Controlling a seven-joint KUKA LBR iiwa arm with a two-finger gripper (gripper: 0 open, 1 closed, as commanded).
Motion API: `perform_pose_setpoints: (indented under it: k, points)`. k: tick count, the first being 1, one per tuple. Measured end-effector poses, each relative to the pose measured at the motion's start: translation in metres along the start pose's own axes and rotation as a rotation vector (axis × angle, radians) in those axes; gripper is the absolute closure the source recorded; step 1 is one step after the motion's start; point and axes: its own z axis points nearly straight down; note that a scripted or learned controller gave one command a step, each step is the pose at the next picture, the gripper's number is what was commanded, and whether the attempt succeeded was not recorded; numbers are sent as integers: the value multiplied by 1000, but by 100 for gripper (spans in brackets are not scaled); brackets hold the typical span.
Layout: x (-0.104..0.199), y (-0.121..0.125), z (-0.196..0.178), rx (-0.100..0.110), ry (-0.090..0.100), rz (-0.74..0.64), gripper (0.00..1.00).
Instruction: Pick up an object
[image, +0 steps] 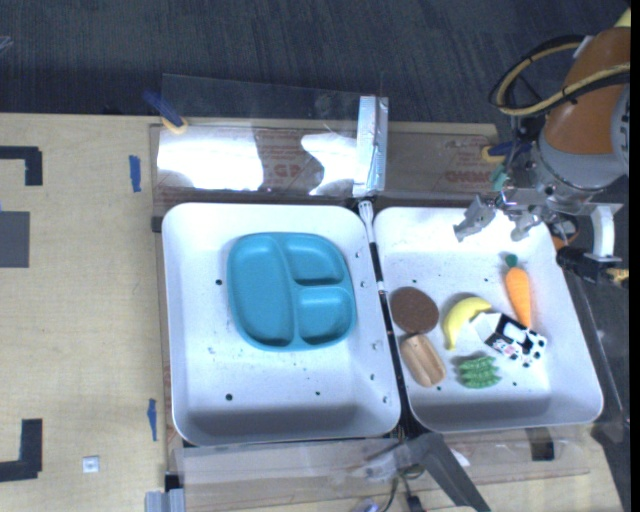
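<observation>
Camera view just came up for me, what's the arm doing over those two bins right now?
The gripper hangs open over the back of the right bin, holding nothing. Below it in that bin lie a carrot, a banana, a brown round piece, a tan bread-like piece, a green pod and a black-and-white toy, all untouched. The left bin holds a blue divided plate. No pick has been made yet.

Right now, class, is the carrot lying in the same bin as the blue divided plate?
No: the carrot lies in the right bin beside the banana, while the blue divided plate sits in the left bin.
</observation>
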Motion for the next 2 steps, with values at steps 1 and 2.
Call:
perform_pose_setpoints:
  k: [1, 2]
  points:
    - [21, -67, 52, 4, 0, 145, 0]
    - [6, -92, 117, -6, -1, -79, 0]
